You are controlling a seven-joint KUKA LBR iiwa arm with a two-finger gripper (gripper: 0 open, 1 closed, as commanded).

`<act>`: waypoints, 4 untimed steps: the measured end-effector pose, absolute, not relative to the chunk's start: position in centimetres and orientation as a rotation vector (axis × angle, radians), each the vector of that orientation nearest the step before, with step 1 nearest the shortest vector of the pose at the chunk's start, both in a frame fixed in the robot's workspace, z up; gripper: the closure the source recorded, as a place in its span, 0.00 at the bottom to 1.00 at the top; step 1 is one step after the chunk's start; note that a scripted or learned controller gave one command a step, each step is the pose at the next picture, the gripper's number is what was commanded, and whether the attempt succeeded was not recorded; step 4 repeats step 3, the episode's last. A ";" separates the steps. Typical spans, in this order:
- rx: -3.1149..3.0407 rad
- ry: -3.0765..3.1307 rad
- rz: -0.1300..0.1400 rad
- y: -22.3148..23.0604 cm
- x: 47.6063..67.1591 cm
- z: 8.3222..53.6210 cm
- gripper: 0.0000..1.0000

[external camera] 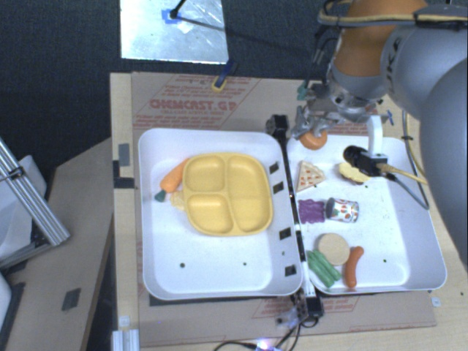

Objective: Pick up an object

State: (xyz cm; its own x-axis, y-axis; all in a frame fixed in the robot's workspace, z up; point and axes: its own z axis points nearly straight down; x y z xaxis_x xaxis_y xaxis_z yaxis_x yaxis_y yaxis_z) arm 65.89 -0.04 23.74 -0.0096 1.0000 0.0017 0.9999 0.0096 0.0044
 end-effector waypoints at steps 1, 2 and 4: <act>2.213 2.228 0.003 2.4 66.7 22.2 1.00; 2.220 2.220 0.001 0.7 66.4 21.7 1.00; 2.215 2.224 0.005 0.7 67.7 22.6 1.00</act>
